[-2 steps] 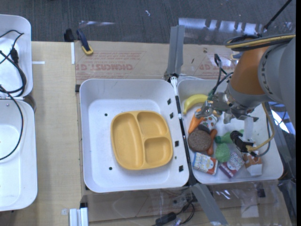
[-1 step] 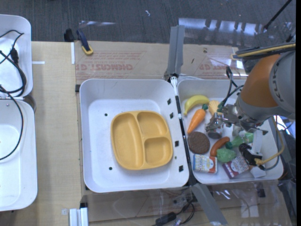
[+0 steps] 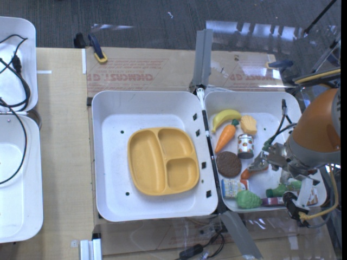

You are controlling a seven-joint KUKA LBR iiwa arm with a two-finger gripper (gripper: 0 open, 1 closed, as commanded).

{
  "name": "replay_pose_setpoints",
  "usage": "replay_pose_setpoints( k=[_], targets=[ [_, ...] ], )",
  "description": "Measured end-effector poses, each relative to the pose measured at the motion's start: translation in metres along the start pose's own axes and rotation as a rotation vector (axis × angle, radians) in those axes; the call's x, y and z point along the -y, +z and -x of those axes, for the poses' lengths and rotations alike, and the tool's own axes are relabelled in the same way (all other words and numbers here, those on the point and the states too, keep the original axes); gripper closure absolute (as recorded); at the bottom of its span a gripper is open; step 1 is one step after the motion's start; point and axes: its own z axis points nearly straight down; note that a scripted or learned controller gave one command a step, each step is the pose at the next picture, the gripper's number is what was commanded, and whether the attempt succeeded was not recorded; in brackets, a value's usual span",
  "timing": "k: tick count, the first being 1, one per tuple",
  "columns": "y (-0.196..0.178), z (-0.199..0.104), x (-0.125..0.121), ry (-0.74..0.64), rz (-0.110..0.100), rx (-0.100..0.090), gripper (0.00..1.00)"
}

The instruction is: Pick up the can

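I am at the approach step: nothing is lifted yet. The small cylindrical can with a red-and-white label (image 3: pixel 245 145) stands upright in the right shallow white bin (image 3: pixel 269 106), between the orange carrot (image 3: pixel 225 136) on its left and my gripper (image 3: pixel 264 161) just to its right and a little nearer. The round brown cookie (image 3: pixel 229 164) lies just near-left of it. I cannot tell how my gripper is set; my grey wrist hides too much of it. Next I judge I must shift left and farther, centre over the can's top, then descend without nudging the carrot.
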Motion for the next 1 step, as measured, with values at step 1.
replay_pose_setpoints(
  k=[1],
  targets=[
    [0.0143, -0.0271, -0.0803, 0.118, 0.0, 0.002, 0.0]
  ],
)
